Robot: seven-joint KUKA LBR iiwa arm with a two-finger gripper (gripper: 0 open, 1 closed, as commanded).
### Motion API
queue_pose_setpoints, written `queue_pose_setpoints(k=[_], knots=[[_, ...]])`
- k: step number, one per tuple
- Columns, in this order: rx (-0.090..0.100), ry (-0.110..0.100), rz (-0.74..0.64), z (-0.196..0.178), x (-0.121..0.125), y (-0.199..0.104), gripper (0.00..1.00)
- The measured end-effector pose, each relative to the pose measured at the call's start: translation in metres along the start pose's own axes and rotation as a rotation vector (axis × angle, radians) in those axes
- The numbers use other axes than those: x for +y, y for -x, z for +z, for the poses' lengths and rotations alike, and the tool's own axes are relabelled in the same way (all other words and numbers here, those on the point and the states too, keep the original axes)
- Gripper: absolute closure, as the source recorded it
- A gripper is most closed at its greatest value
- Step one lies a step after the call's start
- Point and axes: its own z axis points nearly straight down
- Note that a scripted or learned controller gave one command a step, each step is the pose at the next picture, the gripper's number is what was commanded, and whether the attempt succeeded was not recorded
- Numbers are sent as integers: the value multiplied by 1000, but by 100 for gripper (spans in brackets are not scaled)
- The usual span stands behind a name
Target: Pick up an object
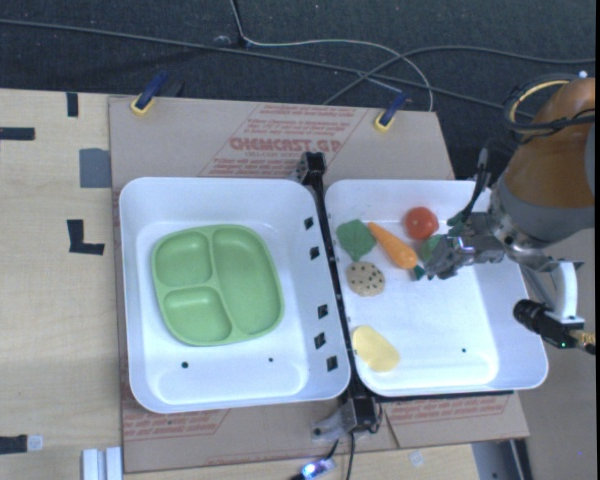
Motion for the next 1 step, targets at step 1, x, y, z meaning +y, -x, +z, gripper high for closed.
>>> queue_pose_setpoints(k=[1], knots=[[2,-6,1,-8,0,0,100]])
